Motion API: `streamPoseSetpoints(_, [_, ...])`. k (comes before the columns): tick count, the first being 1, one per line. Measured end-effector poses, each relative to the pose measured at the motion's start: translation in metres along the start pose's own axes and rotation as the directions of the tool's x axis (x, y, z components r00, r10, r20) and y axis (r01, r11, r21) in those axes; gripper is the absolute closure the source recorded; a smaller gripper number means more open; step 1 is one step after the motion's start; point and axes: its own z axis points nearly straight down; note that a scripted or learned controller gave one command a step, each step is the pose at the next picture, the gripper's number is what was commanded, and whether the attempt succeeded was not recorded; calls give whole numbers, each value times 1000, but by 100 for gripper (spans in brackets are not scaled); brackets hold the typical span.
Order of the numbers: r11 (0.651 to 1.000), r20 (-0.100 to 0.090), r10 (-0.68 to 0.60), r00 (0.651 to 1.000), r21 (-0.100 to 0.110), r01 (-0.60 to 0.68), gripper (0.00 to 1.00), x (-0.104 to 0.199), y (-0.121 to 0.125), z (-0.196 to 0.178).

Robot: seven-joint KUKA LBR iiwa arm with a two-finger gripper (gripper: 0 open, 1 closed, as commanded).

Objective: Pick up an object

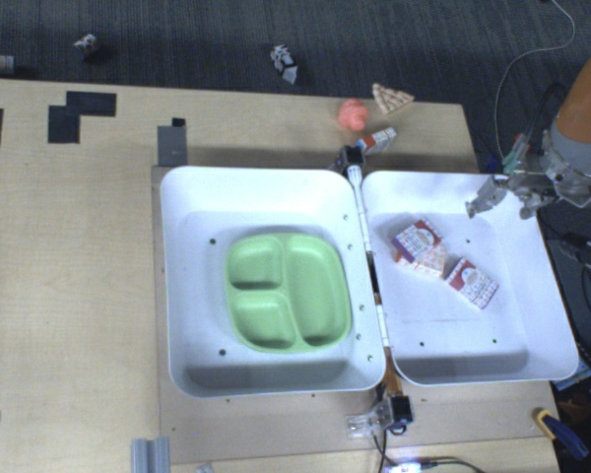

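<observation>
A pink ball (353,115) lies near a triangular wedge (392,99).

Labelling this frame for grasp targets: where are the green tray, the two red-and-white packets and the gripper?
green tray (288,291): camera view, centre divider.
red-and-white packets (443,260): camera view, where they meet.
gripper (494,197): camera view, between fingertips.

Nothing here reads as text; the two small cartons (443,261) carry red-and-white printing (too blurred to make out).
</observation>
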Motion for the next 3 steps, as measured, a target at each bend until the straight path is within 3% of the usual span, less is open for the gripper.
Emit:
streamPoseSetpoints(1, [1000,0,1,1000,-1,-1,0,41,-13,78])
streamPoseSetpoints(2, [1000,-1,2,1000,-2,-2,0,96,-90,92])
streamPoseSetpoints(3, [1000,0,0,1000,-9,0,100,96,-88,81])
